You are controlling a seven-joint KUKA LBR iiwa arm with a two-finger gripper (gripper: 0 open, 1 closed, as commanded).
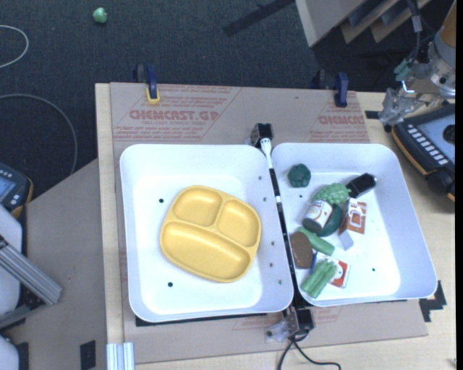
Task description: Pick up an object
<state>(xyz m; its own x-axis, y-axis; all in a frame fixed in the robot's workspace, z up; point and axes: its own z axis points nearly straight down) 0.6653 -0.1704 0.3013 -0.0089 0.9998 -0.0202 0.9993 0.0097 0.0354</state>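
The right bin holds a heap of small items. A dark green lump lies near its back left. Beside it are a green broccoli-like piece, a black block, a small can and a red and white box. Nearer the front lie a green cucumber-like piece, a brown oval, a green bundle and a small red and white packet. My gripper hangs outside the bin, past its back right corner, apart from every item.
A yellow divided plate fills the middle of the left bin. Blue clamps stand on the board's back edge. A yellow-edged device lies right of the bins. A small green ball sits on the floor.
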